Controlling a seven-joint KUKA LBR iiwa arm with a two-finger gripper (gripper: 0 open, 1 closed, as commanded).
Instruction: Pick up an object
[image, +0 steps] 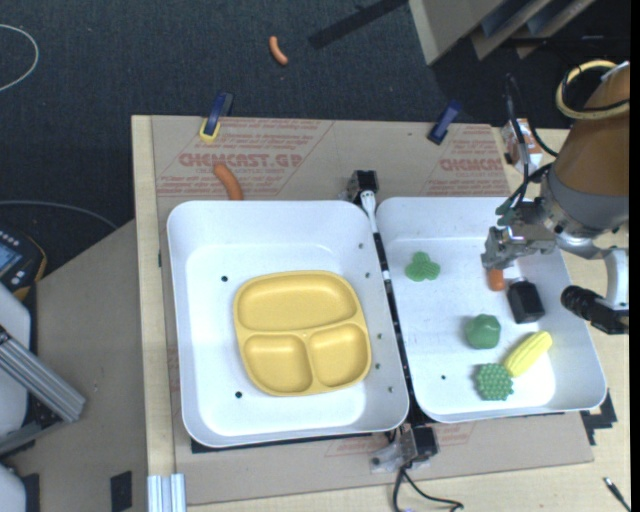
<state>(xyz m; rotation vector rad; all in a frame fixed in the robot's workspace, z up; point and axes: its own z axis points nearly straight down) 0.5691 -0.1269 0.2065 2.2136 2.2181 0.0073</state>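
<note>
Camera view is showing two white bins: the left bin (190, 300) is holding one yellow divided plate (300, 330), the right bin (450, 225) five things. The gripper (503, 255) is hanging just above a small orange piece (496, 280); whether it is gripping it, I cannot tell

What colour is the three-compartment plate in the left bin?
Yellow: the divided plastic plate is plain, with no pattern. Camera view shows it from above.
</note>
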